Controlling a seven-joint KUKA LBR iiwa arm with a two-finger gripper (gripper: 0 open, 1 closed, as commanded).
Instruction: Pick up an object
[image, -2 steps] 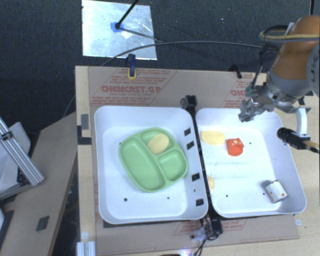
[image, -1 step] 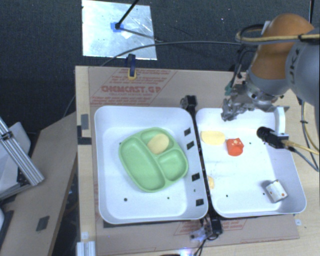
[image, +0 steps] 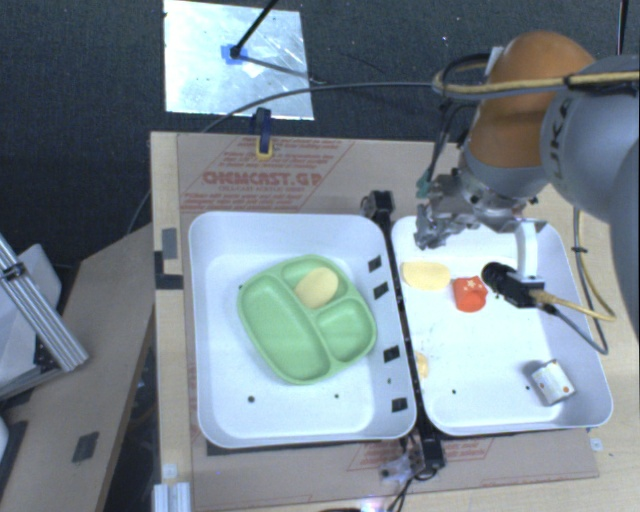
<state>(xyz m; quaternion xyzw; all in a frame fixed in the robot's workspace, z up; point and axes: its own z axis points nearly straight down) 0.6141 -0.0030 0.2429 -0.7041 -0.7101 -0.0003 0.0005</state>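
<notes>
Small white cylinder (image: 550, 380) lies in the right-hand white bin (image: 490, 392), while the pincer (image: 432, 234), opening unclear, hangs near a pale yellow flat piece (image: 426, 275), likely its target.

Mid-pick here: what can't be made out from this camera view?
All in the camera view:
Right bin, far right corner: covered by the arm.
Bin floor under the gripper: hidden by it.
Yellow scrap by the divider: too small to identify.
White cylinder: markings too small to read.
Red piece: blurred, shape unclear.
</notes>
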